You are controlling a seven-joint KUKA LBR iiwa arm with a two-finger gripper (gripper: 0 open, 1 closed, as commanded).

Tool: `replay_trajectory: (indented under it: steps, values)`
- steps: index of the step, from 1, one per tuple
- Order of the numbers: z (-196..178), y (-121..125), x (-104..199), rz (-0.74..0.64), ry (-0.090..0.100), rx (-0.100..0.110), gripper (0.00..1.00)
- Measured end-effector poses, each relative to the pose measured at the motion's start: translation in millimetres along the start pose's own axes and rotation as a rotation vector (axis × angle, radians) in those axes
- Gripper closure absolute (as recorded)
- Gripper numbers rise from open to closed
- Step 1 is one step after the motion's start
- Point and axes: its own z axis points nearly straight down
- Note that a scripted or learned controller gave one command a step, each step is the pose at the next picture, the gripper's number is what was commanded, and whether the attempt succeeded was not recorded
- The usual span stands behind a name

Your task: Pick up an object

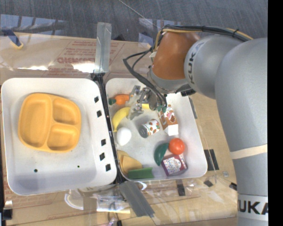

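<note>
My gripper [142, 100] hangs low over the upper part of the right bin [194, 140], just above a yellow banana [119, 117] and beside an orange carrot [120, 99]. A small printed can [151, 127] lies on its side right below the gripper. To the right of the can is a brown carton [169, 116]. A white egg [124, 136] rests near the bin's left wall. Nothing is visibly held.
Lower in the right bin lie a red tomato [177, 146], a green pepper [160, 154], a purple packet [174, 165], a yellow wedge [129, 162] and a green block [140, 172]. The left bin [19, 173] holds a yellow divided plate [49, 122].
</note>
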Motion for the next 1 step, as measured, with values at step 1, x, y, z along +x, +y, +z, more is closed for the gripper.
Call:
replay_trajectory:
  steps: [1]
  values:
    - [-148.2, 64.6, 6.0, 0.011, -0.017, -0.007, 1.0]
